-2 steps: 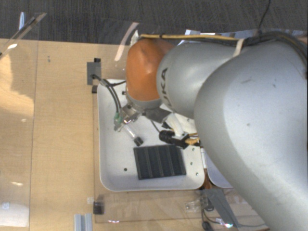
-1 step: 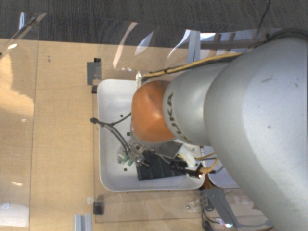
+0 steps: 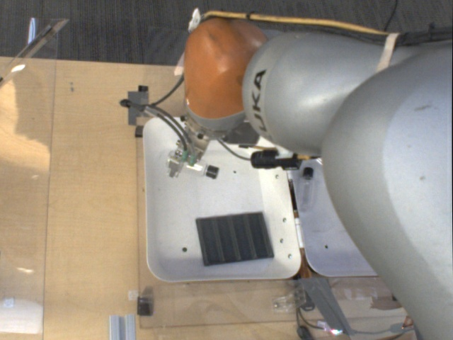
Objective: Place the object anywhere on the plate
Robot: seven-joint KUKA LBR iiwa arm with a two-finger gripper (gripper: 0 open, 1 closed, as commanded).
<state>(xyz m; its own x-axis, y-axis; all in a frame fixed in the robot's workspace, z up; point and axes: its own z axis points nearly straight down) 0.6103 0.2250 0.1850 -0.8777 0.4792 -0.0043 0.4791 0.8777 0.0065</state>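
Gripper (image 3: 185, 154) hangs low over the far part of the left bin (image 3: 152, 218), mostly hidden under the orange band (image 3: 216, 66) of the arm; how wide it stands I cannot tell. Just beside it, to its right, a small dark object (image 3: 211, 171) lies on the white bin floor. Nearer to the camera in the same bin lies the dark ribbed plate (image 3: 233, 238), apart from the object.

2 white bins (image 3: 159, 211) sit on 1 counter (image 3: 85, 190). 1 dark ribbed plate (image 3: 233, 238) lies below the claw; 1 small black object (image 3: 211, 171) lies just beside it.
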